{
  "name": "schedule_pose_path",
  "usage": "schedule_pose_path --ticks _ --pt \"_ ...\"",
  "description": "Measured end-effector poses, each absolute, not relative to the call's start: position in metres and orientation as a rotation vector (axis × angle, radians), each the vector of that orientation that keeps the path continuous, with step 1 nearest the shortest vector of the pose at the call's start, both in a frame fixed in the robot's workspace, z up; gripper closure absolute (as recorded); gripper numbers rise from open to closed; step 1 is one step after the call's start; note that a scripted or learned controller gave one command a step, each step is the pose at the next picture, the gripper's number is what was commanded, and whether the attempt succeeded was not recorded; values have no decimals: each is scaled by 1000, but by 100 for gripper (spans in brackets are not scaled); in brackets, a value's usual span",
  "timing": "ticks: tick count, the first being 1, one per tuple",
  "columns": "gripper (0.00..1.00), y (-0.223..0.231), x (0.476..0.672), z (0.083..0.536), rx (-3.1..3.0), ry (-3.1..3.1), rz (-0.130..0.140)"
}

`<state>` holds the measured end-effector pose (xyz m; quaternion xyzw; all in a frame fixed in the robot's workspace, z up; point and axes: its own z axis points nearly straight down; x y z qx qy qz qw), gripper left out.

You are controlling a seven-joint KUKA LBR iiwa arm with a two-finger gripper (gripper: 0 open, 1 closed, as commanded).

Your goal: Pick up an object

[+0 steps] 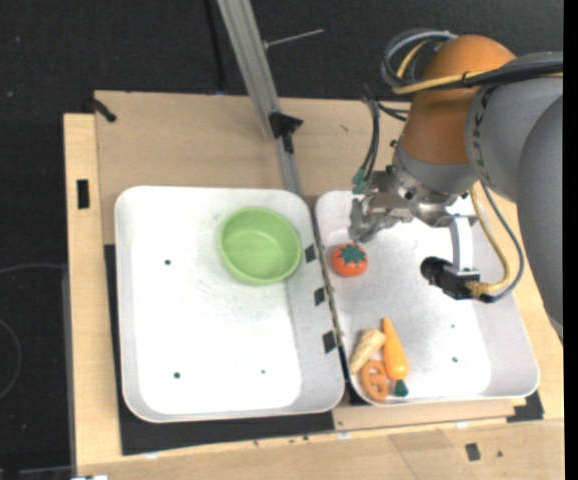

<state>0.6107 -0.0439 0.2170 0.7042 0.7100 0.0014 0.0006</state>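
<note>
A small red tomato with a green top (348,260) lies in the right bin (489,368) near its left wall. My gripper (361,225) hangs just above and slightly right of the tomato, fingers pointing down toward it. Nothing shows between the fingers, and their spread is unclear from this angle. At the front of the same bin lie an orange carrot (394,348), a pale yellowish piece (366,346) and a small round orange slice (374,379), bunched together.
A green bowl (260,246) sits in the left bin (169,368) near its back right. A grey metal pole (254,68) slants over the bench behind the bins. A black cable fitting (447,276) hangs off the arm above the right bin.
</note>
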Motion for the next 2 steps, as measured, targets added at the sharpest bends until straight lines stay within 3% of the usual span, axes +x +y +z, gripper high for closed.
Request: schedule_pose_path --ticks 2 --pt "100 58 631 212 2213 2229 3"
